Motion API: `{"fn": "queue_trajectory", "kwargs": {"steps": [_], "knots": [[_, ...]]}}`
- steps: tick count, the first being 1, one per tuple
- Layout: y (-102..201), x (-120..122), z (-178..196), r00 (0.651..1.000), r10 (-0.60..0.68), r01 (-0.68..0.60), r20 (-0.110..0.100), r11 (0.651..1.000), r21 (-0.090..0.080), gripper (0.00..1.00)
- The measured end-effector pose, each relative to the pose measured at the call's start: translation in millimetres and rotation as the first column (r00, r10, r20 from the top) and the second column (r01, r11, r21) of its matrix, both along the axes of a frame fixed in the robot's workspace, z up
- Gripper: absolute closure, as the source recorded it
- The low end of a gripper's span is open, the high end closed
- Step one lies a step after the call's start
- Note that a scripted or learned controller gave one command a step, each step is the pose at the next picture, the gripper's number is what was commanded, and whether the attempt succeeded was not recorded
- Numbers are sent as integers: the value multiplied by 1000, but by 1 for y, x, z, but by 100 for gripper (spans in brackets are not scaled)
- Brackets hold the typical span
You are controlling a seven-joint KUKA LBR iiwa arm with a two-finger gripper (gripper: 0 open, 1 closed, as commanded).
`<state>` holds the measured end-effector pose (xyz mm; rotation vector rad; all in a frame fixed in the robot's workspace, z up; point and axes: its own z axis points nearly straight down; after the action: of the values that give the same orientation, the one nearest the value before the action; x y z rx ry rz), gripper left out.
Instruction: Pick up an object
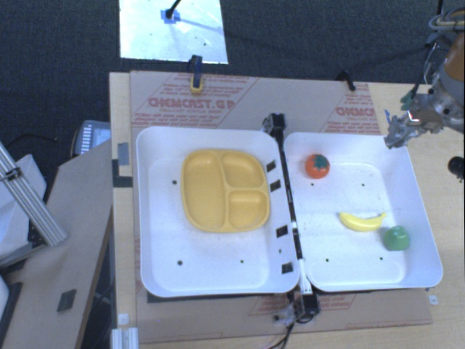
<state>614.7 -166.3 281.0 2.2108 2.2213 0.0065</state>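
Judging from the layout, the approach step is in hand and nothing has been picked yet. The gripper [398,131] is seen at the upper right corner of the right bin [418,195], above its rim and well apart from every object. Its fingers are small and blurred, so how far open they are cannot be told; nothing is seen between them.

Three objects are left in the right bin. A banana [362,221] is found slightly toward four o'clock from the bin's middle. A tomato [317,166] is placed at about ten o'clock from the banana, near the divider between the bins. A green fruit [396,238] is set just beside the banana's right end, at about four o'clock from it. A yellow divided plate [224,190] is held in the left bin [156,217].

The banana's long axis is laid roughly from nine o'clock to three o'clock, with the curve sagging toward six o'clock and both tips turned slightly up.

For the next move, the gripper would probably need to be carried toward seven o'clock, lowered over one object, and, for the banana, closed across the short width.
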Motion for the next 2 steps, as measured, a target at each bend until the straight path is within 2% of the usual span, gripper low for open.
{"fn": "queue_trajectory", "kwargs": {"steps": [1, 2], "knots": [[57, -4, -16, 1000, 5, -5, -8, 1000, 4, 100], [108, 3, -32, 1000, 5, -5, -7, 1000, 4, 100]]}}
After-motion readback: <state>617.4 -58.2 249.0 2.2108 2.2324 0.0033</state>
